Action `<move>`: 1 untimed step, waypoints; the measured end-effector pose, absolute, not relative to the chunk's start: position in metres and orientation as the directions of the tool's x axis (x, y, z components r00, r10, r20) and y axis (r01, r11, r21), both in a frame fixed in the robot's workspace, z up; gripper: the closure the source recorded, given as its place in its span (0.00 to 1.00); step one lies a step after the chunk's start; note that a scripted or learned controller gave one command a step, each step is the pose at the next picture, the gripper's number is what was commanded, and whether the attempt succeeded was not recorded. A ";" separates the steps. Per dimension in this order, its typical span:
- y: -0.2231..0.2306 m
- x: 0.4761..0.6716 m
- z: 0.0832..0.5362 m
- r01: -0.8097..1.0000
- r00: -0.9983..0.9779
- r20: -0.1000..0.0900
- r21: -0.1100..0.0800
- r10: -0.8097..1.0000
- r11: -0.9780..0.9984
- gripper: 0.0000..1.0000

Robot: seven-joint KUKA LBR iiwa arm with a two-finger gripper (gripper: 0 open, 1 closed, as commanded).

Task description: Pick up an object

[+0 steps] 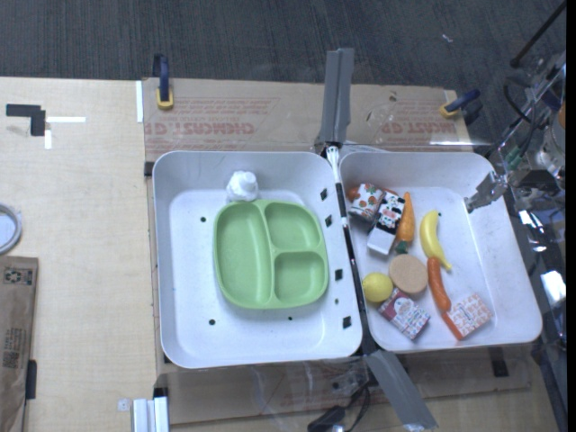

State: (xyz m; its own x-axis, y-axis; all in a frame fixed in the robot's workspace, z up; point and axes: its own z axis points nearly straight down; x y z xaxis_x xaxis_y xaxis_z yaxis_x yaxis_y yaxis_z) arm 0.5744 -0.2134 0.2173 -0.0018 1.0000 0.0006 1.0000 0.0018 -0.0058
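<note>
The right bin [504, 322] holds several small items: a yellow banana [432, 235], a carrot [406, 216], a longer orange piece [437, 284], a lemon [377, 287], a tan round disc [409, 274], two printed cartons [366, 199] [391, 210] and two flat packets [404, 313] [467, 315]. My gripper [483, 193] hangs over the right bin's far right corner, above the rim and apart from all the items, with nothing visibly in it. It is small and partly lost against the arm.
The left bin [180, 331] carries a green divided plate [271, 254] and a white crumpled lump [242, 185] behind it. A grey post [337, 97] rises between the bins. Clamps [162, 84] [459, 106] grip the back edge. A tape roll [4, 229] lies far left.
</note>
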 end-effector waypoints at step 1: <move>-0.175 0.578 0.089 0.974 -0.228 0.002 -0.003 0.974 0.228 0.00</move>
